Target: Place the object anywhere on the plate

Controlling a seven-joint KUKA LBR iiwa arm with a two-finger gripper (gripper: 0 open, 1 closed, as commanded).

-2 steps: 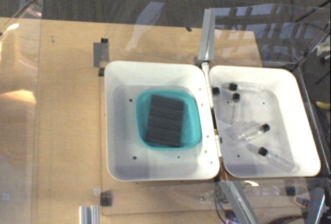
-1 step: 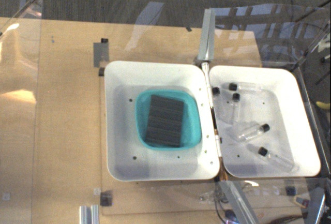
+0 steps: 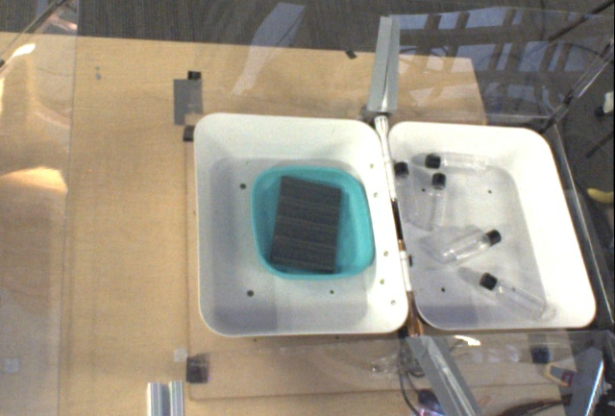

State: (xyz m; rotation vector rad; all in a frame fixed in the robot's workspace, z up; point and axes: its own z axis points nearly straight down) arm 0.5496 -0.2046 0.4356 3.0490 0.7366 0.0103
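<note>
Two white bins sit side by side on the wooden bench. Left bin holds a teal plate, squarish with rounded corners and a raised rim, lying near the bin's middle. On the plate rests a dark grey ribbed rectangular block, lying flat and slightly tilted, covering most of the plate's floor; a teal margin shows all around it, and white bin floor shows around the plate. Right bin holds several clear vials with black caps: one near its left wall, one at the middle, one toward the lower right, lying apart from each other. No gripper is in sight, so its state cannot be told.
</note>
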